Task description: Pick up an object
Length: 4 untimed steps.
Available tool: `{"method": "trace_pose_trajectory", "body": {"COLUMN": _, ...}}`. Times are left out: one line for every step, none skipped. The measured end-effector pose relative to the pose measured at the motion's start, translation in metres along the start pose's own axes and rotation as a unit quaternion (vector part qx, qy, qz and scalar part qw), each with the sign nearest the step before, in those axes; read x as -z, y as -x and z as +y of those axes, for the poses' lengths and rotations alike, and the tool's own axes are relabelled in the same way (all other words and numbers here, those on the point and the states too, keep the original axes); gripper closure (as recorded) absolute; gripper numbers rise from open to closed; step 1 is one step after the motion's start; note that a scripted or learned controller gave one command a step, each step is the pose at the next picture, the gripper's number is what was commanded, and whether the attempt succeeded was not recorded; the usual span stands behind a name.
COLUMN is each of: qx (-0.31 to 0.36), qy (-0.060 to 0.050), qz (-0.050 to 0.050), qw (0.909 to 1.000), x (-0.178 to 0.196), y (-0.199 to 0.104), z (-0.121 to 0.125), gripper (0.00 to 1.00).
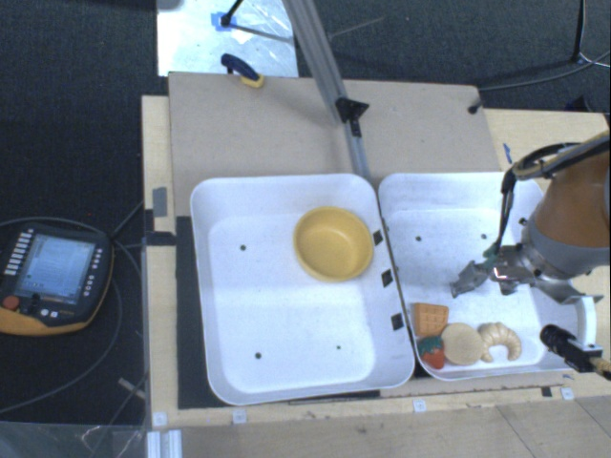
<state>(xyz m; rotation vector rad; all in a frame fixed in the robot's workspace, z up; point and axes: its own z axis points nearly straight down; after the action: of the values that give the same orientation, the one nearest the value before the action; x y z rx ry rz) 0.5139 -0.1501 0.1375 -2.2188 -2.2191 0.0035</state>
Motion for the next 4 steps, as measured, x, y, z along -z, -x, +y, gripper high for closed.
{"method": "trace_pose_trajectory", "body": {"qx": 0.000, "qy": 0.000, "qz": 0.000, "qw": 1.0000, "x": -0.049, "y": 0.000, "z": -0.001, "gripper": 0.00}}
{"method": "trace_pose_trajectory", "body": {"qx": 0.000, "qy": 0.003, "qz": -0.001, "qw": 1.0000, "x": -0.037, "y": 0.000, "z": 0.001, "gripper": 1.00}}
{"method": "trace_pose_trajectory", "body": {"qx": 0.000, "qy": 0.004, "qz": -0.001, "qw": 1.0000, "x": 0.005, "y": -0.001, "z": 0.004, "gripper": 1.00}}
{"method": "trace_pose_trajectory", "body": {"qx": 0.000, "qy": 0.005, "qz": -0.001, "qw": 1.0000, "x": 0.068, "y": 0.000, "z": 0.003, "gripper": 1.00}}
